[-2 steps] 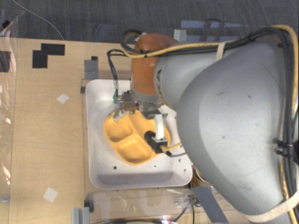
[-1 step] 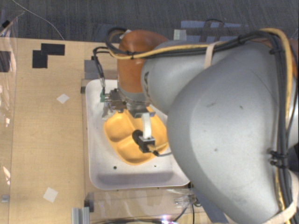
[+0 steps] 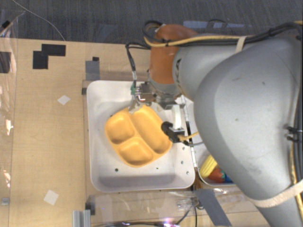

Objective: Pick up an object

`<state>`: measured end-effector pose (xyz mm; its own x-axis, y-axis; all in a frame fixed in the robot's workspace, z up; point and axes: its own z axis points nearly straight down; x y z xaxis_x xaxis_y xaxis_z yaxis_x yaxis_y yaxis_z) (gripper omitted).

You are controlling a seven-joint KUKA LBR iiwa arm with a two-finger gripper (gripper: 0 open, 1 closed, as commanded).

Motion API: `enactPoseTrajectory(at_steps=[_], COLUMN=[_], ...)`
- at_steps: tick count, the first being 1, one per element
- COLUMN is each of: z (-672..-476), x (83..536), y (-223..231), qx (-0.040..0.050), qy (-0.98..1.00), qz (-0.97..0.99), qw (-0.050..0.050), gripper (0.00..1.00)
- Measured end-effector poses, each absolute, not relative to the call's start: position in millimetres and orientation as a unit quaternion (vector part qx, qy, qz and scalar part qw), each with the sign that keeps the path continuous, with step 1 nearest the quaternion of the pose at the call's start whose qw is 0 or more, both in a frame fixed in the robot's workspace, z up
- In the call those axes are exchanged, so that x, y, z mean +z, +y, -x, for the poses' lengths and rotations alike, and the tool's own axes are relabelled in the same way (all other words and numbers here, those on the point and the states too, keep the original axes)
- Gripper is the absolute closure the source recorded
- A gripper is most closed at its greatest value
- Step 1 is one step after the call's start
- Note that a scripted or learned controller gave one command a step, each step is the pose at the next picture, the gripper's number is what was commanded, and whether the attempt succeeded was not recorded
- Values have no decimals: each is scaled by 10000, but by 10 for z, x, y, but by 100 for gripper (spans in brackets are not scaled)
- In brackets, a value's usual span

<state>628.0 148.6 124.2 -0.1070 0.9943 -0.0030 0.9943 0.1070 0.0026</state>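
Hovering at the tray's upper edge, the gripper (image 3: 142,98) sits at twelve o'clock from the yellow divided tray (image 3: 136,136); its long axis runs ten-to-four; whether the claw is open or closed, I cannot tell.

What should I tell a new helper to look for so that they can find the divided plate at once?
Start at the left white bin, the one that lies in full view. The yellow plate sits in its middle, just below the gripper. It is the one big thing there, moulded into three shallow compartments.
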Motion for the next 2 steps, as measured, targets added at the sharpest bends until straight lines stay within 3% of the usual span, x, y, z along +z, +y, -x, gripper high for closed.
enactPoseTrajectory(at_steps=[1, 2], z=[-6289, -6286], x=[1374, 1367], y=[1549, 1552], qx=[34, 29], qy=[7484, 7487], qz=[-6632, -6629], qw=[32, 29], gripper=[100, 0])
